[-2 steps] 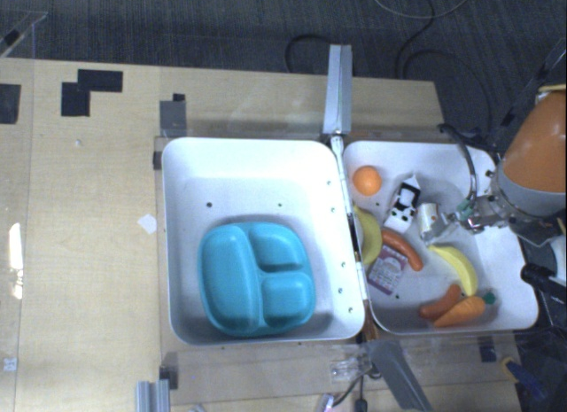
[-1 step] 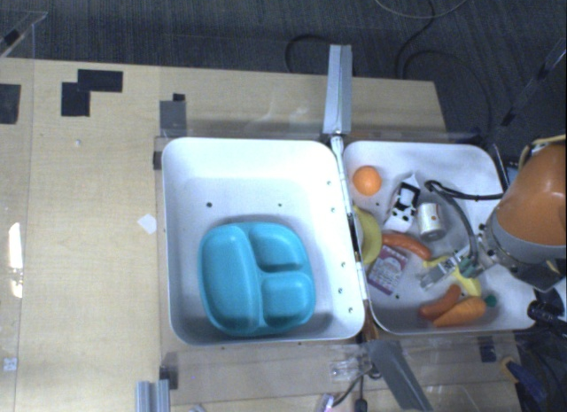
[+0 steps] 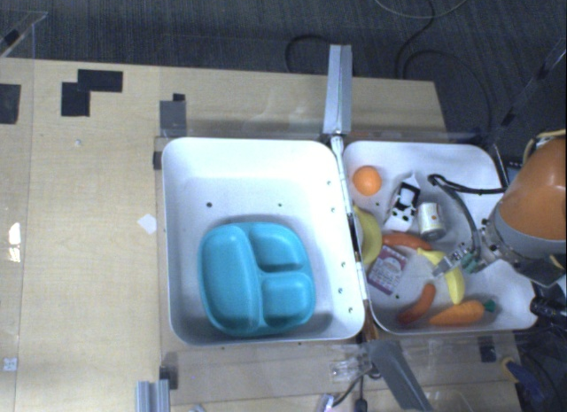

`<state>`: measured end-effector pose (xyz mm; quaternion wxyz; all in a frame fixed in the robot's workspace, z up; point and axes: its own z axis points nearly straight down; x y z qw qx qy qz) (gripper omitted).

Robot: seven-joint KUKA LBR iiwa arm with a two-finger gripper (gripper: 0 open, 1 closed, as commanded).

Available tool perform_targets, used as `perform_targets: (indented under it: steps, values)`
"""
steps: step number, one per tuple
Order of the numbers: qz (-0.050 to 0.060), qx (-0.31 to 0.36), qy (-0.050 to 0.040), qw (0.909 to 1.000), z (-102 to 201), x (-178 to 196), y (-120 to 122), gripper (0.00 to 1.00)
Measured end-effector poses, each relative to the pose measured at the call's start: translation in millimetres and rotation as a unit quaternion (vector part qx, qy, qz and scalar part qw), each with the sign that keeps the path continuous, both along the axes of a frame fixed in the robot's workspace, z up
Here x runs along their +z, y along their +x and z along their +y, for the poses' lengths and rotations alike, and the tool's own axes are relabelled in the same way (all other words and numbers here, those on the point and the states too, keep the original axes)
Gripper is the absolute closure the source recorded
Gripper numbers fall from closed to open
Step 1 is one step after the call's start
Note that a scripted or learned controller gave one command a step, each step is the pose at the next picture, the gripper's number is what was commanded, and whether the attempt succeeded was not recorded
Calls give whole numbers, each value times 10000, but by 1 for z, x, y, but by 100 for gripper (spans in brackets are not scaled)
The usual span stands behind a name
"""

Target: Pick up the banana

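Note:
A yellow banana (image 3: 370,233) lies along the left wall of the right bin (image 3: 461,155), curved and partly tucked beside a small printed packet (image 3: 386,270). My gripper (image 3: 464,258) hangs low over the right half of that bin, well to the right of this banana. Just under and beside the gripper lies a second yellow, banana-like piece (image 3: 454,286), with a yellow tip (image 3: 431,257) showing to its left. The gripper's body hides where it meets that piece. The orange-banded wrist (image 3: 539,190) fills the bin's right side.
The right bin also holds an orange ball (image 3: 367,180), a black-and-white block (image 3: 404,203), a silver can (image 3: 430,218), a carrot (image 3: 457,314) and reddish sausages (image 3: 417,304). The left bin (image 3: 257,158) holds a blue divided tray (image 3: 257,275). A black cable (image 3: 461,190) loops near the wrist.

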<state>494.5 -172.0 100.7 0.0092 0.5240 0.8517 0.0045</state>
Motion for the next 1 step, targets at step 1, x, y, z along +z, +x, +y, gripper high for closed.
perform_targets:
  steps: [1]
  values:
    - [61, -916, 11, 9958, 15, 148, 8, 100]
